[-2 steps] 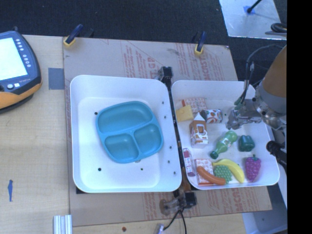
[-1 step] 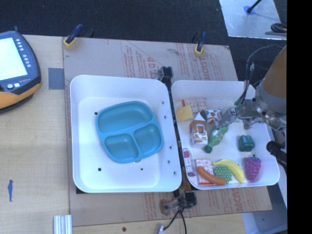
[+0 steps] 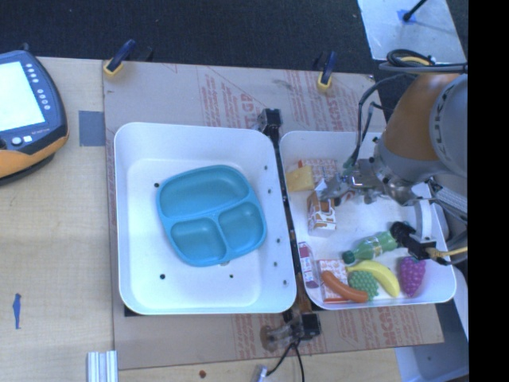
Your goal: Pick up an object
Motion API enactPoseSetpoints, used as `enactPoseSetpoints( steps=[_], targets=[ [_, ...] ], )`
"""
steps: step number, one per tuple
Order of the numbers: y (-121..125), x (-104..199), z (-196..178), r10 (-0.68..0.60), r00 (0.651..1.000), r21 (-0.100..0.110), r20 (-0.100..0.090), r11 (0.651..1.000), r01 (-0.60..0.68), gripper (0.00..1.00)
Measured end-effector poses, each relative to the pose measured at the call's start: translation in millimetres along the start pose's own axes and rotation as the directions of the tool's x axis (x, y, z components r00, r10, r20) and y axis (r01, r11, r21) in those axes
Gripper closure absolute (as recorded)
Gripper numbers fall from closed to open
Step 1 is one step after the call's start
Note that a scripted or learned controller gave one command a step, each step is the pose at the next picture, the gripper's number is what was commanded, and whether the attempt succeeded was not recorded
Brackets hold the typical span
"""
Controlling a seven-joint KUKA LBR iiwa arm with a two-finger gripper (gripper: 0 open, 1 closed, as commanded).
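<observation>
The gripper (image 3: 332, 191) hangs low in the right bin (image 3: 433, 293), just above a small brown carton (image 3: 320, 213); whether its fingers are apart cannot be told. A blue divided plate (image 3: 211, 213) fills the left bin (image 3: 135, 213).

Two bins sit side by side at mid-frame. A divided plate (image 3: 211, 224) lies in the middle of the left bin (image 3: 135, 213). My arm (image 3: 425, 126) enters from the right edge, over the upper part of the right bin (image 3: 445, 293). My gripper (image 3: 338, 188) hangs over a small carton (image 3: 321, 214) at that bin's left side, below a wedge (image 3: 299, 178) near its upper left corner. Along the bin's lower edge lie a carrot (image 3: 343, 290), a banana (image 3: 377, 277), a bottle (image 3: 371, 247) above them, and grapes (image 3: 411, 275) rightmost. A tablet (image 3: 24, 114) rests at the frame's upper left.
</observation>
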State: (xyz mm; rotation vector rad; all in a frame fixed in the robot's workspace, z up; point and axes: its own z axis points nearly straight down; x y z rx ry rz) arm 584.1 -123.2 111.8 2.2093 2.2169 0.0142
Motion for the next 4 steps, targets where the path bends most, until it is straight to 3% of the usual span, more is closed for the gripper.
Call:
enactPoseSetpoints(
  steps=[1,2,3,4],
  targets=[
    [-0.2,0.0,-9.7,-0.003,1.0,0.004,-0.002,1.0,0.003,1.0],
    [-0.3,0.0,-9.7,-0.003,1.0,0.004,-0.002,1.0,0.003,0.0],
    [34.7,-17.7,20.9,-0.001,1.0,0.018,-0.003,1.0,0.001,0.0],
    [35.3,-17.8,10.5,-0.007,1.0,0.02,-0.003,1.0,0.007,1.0]
  ],
)
